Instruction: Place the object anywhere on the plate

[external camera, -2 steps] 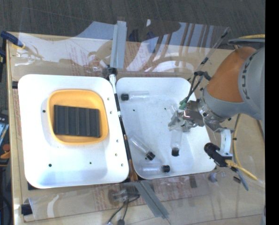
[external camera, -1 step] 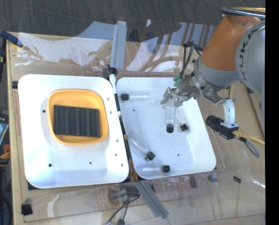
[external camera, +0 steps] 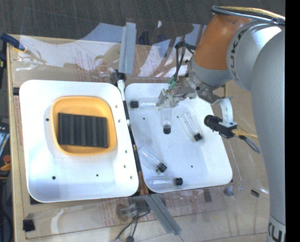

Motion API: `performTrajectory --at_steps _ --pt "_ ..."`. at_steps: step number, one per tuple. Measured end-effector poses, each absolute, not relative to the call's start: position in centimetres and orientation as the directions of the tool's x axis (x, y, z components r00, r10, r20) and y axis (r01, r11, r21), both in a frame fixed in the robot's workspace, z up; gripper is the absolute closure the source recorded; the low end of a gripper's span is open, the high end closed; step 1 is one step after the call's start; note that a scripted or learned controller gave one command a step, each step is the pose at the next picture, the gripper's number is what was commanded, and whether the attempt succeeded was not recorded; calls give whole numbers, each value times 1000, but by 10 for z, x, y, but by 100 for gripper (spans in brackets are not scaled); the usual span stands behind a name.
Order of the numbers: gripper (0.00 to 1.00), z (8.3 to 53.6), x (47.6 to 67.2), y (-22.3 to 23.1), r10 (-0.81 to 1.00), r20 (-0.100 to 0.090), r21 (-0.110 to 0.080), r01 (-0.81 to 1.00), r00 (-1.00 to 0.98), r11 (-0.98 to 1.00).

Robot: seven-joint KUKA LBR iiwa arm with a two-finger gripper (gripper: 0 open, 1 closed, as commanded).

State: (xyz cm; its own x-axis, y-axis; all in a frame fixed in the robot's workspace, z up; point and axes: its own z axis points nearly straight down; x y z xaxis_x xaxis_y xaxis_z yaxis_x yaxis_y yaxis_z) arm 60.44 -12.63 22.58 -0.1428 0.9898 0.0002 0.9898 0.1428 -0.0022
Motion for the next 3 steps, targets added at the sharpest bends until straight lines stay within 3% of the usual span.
performTrajectory --at_steps 1,2,3 --pt "100 216 633 -79 961 0 0 961 -276 276" --pt "100 191 609 -64 885 2 -4 885 -466 466" --pt "100 226 598 -18 846 -1 -1 846 -533 533"
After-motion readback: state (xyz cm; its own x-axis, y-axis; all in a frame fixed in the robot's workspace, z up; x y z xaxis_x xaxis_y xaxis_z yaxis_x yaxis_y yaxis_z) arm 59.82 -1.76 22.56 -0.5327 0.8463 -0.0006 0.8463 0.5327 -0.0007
